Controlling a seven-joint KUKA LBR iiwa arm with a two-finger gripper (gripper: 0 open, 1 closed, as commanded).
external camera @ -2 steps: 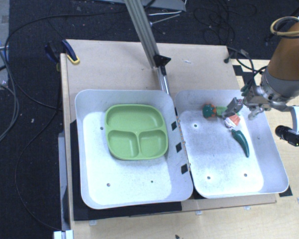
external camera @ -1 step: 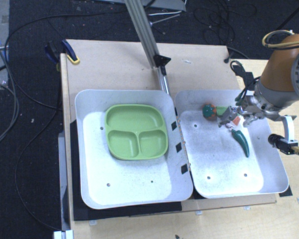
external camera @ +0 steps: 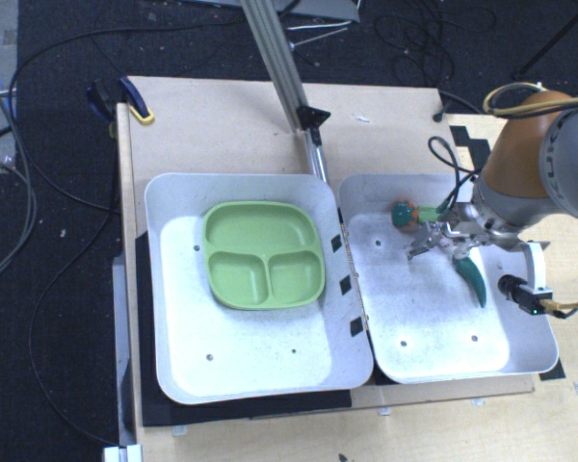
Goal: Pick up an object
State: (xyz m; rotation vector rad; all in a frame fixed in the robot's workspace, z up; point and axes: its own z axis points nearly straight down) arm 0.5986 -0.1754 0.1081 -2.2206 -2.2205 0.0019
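Overhead, we saw the pincer (external camera: 433,243) low in the right bin (external camera: 405,345), its spread impossible to tell, beside a teal object (external camera: 472,279); no writing was legible.

- A pale wooden bench (external camera: 222,128) fills the middle of the frame.
- Dark speckled floor (external camera: 48,287) lies along the left and top.
- Black cables (external camera: 39,176) trail over the floor at left and upper right.
- A grey metal pole (external camera: 275,51) slants down from top centre.
- A blue-and-yellow clamp (external camera: 135,101) grips the bench's upper left corner.
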